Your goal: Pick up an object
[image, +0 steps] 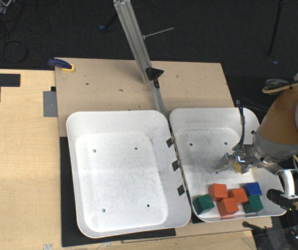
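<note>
Several small blocks lie clustered at the near end of the right bin: three orange-red ones, two green ones and a blue one. My gripper hangs low over the middle of the right bin, just behind the cluster and apart from it. The arm comes in from the right, its orange band above the bin's right rim. I see no block in the gripper.
The left bin sits beside the right one, joined by black clips along the shared rim. A slanted aluminium bar rises behind the bins. A blue-and-yellow clamp rests at the board's far left corner.
</note>
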Action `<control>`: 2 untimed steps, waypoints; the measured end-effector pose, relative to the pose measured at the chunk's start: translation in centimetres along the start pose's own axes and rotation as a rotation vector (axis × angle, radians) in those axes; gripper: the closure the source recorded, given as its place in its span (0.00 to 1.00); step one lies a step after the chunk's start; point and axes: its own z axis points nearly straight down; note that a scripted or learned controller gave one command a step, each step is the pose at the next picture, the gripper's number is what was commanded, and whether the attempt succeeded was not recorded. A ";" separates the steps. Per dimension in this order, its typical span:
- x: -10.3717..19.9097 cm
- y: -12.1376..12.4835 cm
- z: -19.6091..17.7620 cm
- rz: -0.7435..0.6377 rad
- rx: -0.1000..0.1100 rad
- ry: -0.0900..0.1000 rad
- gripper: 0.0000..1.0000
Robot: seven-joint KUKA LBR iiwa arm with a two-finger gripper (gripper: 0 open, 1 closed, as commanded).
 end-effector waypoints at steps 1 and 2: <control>0.0 0.1 2.9 0.001 -0.006 -0.001 0.00; 0.0 0.0 1.9 0.007 -0.005 0.001 1.00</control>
